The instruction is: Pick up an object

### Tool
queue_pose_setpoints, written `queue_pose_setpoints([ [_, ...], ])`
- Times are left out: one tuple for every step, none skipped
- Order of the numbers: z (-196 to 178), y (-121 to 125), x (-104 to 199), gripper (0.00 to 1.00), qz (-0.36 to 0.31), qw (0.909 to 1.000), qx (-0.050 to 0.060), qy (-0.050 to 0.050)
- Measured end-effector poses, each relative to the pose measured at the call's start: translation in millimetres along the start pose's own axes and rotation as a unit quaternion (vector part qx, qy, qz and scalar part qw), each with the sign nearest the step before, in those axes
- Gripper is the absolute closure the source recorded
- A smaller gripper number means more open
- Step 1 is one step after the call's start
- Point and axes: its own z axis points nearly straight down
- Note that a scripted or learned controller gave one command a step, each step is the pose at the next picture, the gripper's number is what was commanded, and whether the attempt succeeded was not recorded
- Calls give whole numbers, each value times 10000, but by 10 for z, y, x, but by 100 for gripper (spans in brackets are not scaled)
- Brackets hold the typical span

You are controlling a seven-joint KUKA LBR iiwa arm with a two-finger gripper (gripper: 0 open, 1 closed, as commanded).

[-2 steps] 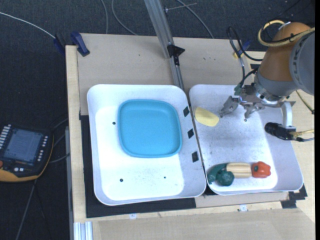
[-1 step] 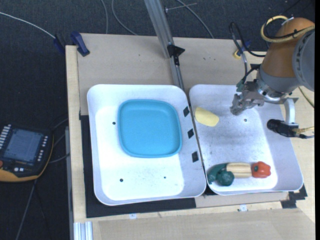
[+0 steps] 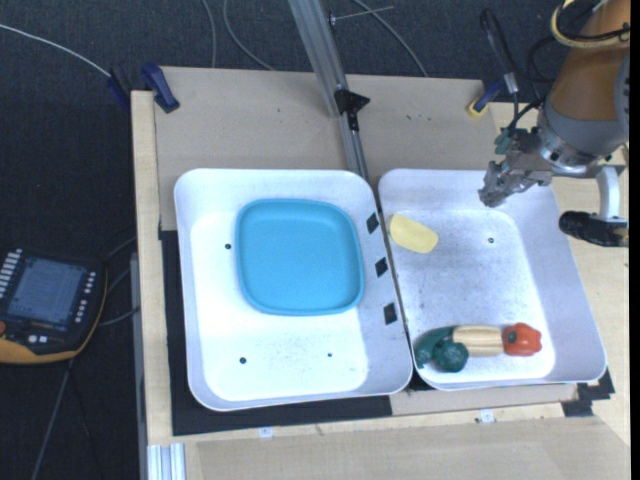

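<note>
Two white bins [image 3: 200, 368] sit on a wooden bench [image 3: 250, 118] over dark floor [image 3: 60, 118]. The gripper [image 3: 497, 190] hangs over one; I cannot tell its grip.

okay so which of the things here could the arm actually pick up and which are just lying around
Job: gripper; yellow piece; green, tan and red toy, all in the right bin.
Lying about: blue plate in the left bin; handheld pendant; blue clamps.

blue tray [image 3: 300, 256], handheld pendant [image 3: 45, 301], blue clamps [image 3: 158, 86]

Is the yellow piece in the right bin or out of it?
In. The yellow piece lies on the right bin's floor near its upper left corner, inside the rim.
</note>
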Motion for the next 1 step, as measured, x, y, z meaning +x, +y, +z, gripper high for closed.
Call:
queue_pose_setpoints([
  [-616,-17,57,100,-4,10000,-4,1],
])
